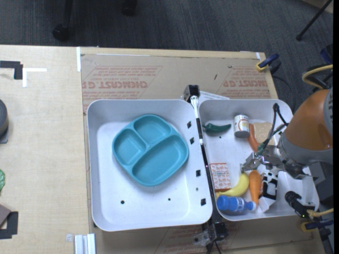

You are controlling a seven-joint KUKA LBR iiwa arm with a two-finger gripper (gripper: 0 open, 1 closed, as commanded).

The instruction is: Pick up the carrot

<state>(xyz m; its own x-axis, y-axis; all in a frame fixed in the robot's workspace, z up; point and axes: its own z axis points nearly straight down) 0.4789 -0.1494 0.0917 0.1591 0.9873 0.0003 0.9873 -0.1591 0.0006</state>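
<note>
The carrot is a short orange piece lying lengthwise near the front of the right bin, between a yellow banana and a black-and-white item. My gripper hangs just behind the carrot's far end, over the middle right of that bin. It is open and nothing shows between its fingers. The grey arm with its orange band comes in from the right and covers the bin's right side.
The right bin also holds a green pepper, a small can, an orange strip beside a tan slice, a printed packet and a blue bottle. A blue divided plate lies in the left bin.
</note>
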